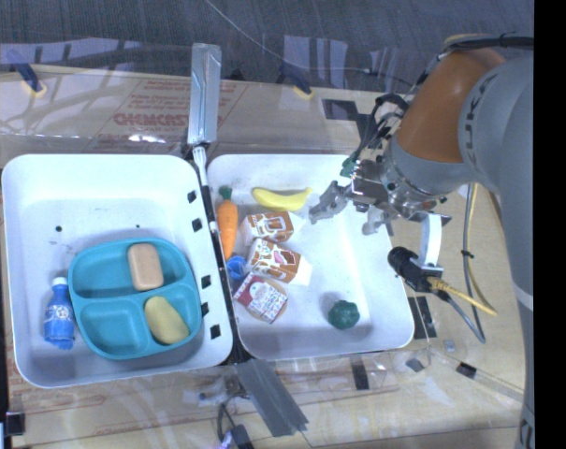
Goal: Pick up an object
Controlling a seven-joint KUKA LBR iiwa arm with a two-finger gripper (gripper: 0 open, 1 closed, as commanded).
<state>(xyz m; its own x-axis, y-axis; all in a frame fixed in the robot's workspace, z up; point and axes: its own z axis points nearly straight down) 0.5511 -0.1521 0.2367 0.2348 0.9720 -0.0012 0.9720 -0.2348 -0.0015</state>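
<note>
Banana (281,196), carrot (227,228), three cartons (268,265) and green ball (343,314) lie in right bin (376,330).

The grey arm (488,110) reaches in from the right, its orange band (442,110) sitting over the far right corner of the right bin (385,330). Below the band the wrist tilts down and leftward, ending in the gripper (343,204) above the bin's right half, near its far edge. Nothing is seen between its fingers.
</note>
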